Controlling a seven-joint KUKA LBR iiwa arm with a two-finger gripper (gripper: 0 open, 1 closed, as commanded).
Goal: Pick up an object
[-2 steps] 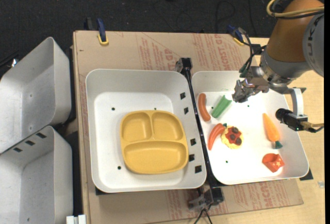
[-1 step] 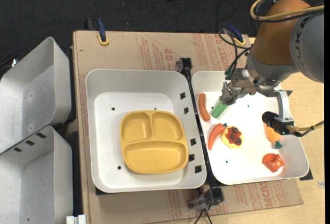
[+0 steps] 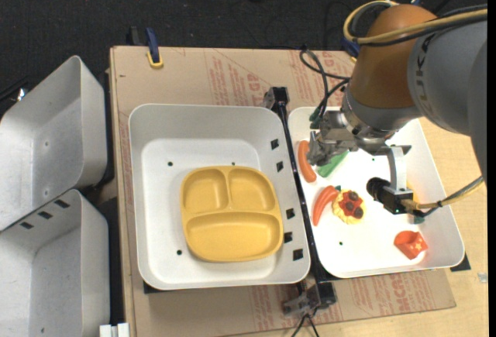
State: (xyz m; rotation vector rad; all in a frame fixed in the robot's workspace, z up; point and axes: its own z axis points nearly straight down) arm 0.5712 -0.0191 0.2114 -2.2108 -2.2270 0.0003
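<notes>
My gripper (image 3: 324, 151) hangs low over the left part of the right bin (image 3: 434, 173), reaching in from the right. Directly under it lies a green toy piece (image 3: 333, 164), partly hidden by the gripper. An orange carrot-like piece (image 3: 307, 163) lies just left of it against the bin wall. A red chili (image 3: 323, 204) and a yellow piece with red and dark spots (image 3: 349, 206) lie a little nearer the front. A red pepper-like piece (image 3: 411, 244) sits at the bin's front right.
The left bin (image 3: 155, 173) holds a yellow divided plate (image 3: 231, 213). A black part on the arm's wrist (image 3: 387, 196) hangs over the middle of the right bin. White containers (image 3: 46, 142) stand off the bench at the left.
</notes>
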